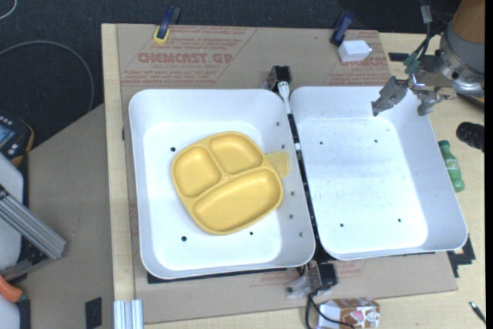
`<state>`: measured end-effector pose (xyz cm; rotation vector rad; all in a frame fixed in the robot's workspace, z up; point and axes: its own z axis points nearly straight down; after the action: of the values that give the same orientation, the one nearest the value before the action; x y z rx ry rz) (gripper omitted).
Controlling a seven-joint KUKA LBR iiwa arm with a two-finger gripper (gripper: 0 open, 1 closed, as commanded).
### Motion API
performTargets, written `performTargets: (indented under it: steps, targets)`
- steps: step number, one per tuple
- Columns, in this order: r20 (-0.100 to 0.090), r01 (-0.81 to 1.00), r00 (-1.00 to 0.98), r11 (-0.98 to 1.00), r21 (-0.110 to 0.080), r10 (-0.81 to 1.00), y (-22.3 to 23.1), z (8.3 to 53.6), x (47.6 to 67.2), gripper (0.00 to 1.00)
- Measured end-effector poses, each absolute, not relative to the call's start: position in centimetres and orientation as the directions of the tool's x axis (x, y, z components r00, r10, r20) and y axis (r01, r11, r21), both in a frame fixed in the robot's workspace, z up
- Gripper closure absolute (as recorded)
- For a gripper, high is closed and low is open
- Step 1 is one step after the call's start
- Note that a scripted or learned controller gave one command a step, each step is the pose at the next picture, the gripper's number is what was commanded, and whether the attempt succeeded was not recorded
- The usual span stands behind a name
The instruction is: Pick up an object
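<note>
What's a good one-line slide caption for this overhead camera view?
Open tool hovers over the right bin's far corner while a yellow divided plate waits in the left bin.

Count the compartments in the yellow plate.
3. The plate lies in the left bin. Two smaller compartments sit side by side at its far end, one left, one right; one large compartment spans its near end. None looks hidden.

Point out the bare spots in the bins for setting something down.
The right white bin is bare floor from wall to wall. In the left white bin, the yellow three-compartment plastic plate crowds the middle; free strips run along the far wall and the left wall.
</note>
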<state>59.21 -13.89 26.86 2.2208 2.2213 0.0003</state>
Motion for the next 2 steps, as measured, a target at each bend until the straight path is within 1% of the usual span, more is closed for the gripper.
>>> performTargets:
  steps: [1,2]
  targets:
    - [0.002,1.0,-0.006,0.006,0.003,1.0,-7.7,34.2,52.1,0.0]
    - [0.0,1.0,-0.004,0.004,0.011,1.0,-5.7,41.9,47.9,0.0]
